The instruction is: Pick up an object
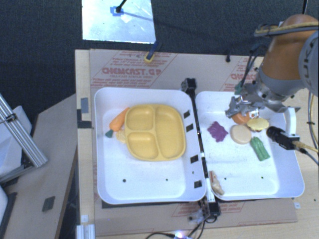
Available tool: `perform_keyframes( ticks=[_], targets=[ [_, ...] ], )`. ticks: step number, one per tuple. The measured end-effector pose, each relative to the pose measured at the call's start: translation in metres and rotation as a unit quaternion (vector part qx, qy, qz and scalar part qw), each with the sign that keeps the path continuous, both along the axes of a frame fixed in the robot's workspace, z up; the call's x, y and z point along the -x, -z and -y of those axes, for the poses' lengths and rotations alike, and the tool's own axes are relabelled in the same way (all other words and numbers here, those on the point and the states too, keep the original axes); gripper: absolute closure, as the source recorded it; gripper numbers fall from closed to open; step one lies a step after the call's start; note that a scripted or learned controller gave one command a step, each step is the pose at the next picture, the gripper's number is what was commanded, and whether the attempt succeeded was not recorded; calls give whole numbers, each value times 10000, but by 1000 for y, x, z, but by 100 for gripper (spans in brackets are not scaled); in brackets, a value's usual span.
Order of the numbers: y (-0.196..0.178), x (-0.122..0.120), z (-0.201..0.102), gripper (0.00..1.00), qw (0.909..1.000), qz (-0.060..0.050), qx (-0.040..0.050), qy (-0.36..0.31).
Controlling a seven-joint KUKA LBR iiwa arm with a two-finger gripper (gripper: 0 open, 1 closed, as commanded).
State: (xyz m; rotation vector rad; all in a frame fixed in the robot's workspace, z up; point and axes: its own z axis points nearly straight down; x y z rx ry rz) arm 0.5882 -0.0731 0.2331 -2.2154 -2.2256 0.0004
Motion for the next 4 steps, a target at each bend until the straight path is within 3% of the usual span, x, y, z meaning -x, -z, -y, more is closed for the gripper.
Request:
perform_keyframes(
  ticks=[2,3,4],
  targets=[
    [15,72,-69,100,10000,-11,-4,-10],
    [12,99,-74,100,10000,-2,0,16],
    [17,85,-76,100,10000,13,1,4]
  ],
)
